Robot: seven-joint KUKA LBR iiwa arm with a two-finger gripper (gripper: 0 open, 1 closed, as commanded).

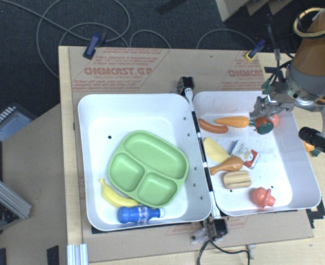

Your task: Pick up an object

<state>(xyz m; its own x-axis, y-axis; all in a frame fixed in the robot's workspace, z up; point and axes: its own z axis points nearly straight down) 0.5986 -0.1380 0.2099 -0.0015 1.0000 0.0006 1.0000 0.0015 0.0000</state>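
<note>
My gripper [263, 116] hangs low over the far part of the right bin [294, 164], coming in from the right. Right under its tip lies a small red and teal toy [266, 126], partly covered by the gripper. An orange carrot [232, 122] lies just to its left, and a red sausage [213, 127] lies beyond that. Nearer the front are a yellow wedge [214, 147], a small red, white and blue packet [244, 152], a tan drumstick [228, 164], a hot dog bun [236, 179] and a red strawberry-like toy [261, 197].
The left bin [96, 120] holds a green divided plate [147, 168], a banana [113, 195] and a blue bottle [138, 215]. A hinge bar [198, 142] runs between the bins. Clamps and cables sit at the board's far edge.
</note>
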